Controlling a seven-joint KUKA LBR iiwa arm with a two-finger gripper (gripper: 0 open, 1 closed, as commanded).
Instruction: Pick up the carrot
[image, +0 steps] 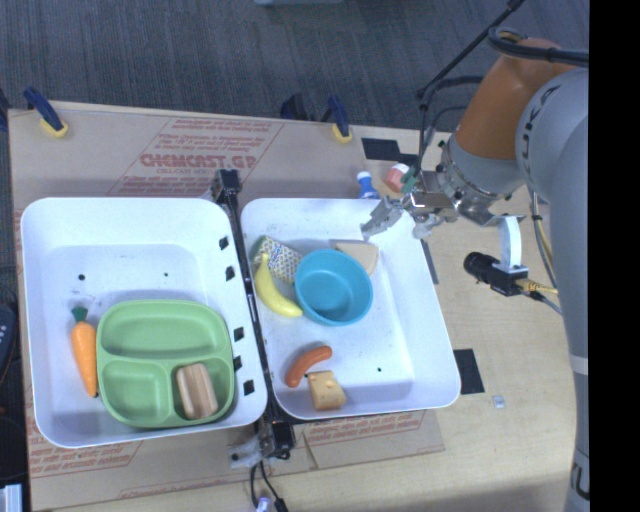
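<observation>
Gripper (385, 217) hovers over the right bin's (425, 330) far edge; its grip state cannot be told. Well apart, the carrot (84, 352) lies in the left bin (50, 230), beside the green tray (165, 345).

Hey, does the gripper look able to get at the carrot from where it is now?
Probably yes. The carrot lies uncovered beside the green tray in the far bin, open from above, though the gripper must cross both bins.

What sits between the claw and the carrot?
In the camera view, the blue bowl, banana and green tray lie between claw and carrot.
</observation>
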